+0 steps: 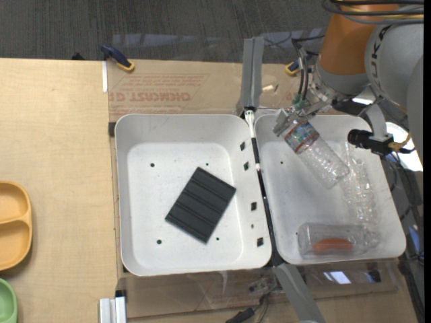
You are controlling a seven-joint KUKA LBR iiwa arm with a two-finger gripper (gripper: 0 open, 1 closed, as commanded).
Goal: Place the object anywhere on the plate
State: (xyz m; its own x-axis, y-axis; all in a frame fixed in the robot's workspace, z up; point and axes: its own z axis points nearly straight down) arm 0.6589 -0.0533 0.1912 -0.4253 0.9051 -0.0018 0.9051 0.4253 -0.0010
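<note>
You have open floor around the black ridged plate [201,204] in the left bin [128,180], while the pincer [294,121] grips a clear bottle [316,153] over the right bin's [397,237] back-left corner.

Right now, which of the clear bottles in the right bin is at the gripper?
The upper clear bottle, slanting down from the bin's top-left corner, its labelled end at the gripper. The clear container with something orange inside lies along the bin's near edge, well apart.
</note>
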